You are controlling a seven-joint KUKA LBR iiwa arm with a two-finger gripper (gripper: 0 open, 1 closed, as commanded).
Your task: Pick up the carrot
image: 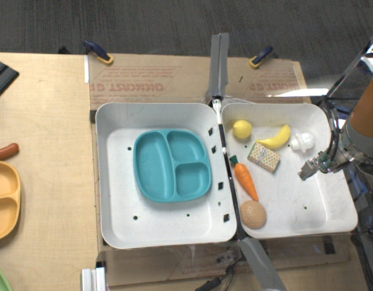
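the carrot (246,180) lies in the right bin (332,214), hard against that bin's left wall, its green top toward the back and its orange tip pointing at the near side, slightly slanted. just below its tip sits a round tan ball (253,214), near enough to nearly touch. just above and to the right is a small patterned block (264,156), with a lemon (242,129) and a banana (276,138) behind that, and a white lump (303,141) further right.

the gripper (312,167) hangs over the right part of the same bin, well apart from the carrot, with bare bin floor between them. it is small and dark at this angle, and i cannot tell how it is set. nothing is seen in its grasp.

the left bin (113,193) holds a teal divided plate (172,165), which has no part in this job.

my judgement: the pick has not started. the carrot's place by the wall will likely make it awkward, since one side leaves little room, so a grasp across its middle, clear of the ball and block, looks the safest.
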